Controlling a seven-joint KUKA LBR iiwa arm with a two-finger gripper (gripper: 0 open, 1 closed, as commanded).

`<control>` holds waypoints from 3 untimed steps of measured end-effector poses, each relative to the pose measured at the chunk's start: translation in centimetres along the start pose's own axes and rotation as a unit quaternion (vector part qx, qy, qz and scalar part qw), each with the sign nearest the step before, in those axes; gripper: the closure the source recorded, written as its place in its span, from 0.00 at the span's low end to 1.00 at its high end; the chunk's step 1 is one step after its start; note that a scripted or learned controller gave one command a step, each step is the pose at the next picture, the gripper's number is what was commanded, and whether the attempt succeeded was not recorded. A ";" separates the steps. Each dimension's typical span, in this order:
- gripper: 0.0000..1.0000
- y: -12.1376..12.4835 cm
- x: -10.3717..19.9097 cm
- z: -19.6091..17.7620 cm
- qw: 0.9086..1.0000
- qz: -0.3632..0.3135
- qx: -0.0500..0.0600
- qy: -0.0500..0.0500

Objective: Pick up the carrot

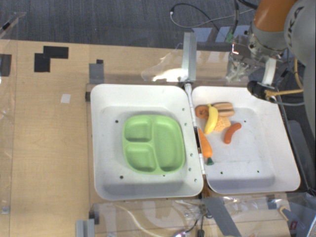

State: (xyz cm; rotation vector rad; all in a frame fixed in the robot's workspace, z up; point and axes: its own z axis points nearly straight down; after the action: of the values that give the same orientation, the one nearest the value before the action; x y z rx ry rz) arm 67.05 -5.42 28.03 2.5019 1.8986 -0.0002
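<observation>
Surface (pixel 44 147): we see it carry two white bins side by side
Left bin (pixel 106 181): holds a green divided plate (pixel 153 143), kept apart from the food
Right bin (pixel 256 177): food clusters near its left wall
Arm (pixel 289 14): we see it parked above the bin's far right corner
End effector (pixel 247 65): we cannot tell its state; nothing visibly held
Carrot (pixel 205 144): lies against the dividing wall, below the banana (pixel 212 119), which likely makes for a tight approach
</observation>
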 end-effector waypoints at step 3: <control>1.00 0.5 0.6 -2.3 1.000 -0.015 0.001 -0.004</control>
State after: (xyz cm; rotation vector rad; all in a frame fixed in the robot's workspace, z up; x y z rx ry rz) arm 67.67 -4.97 30.38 2.4704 1.9350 -0.0111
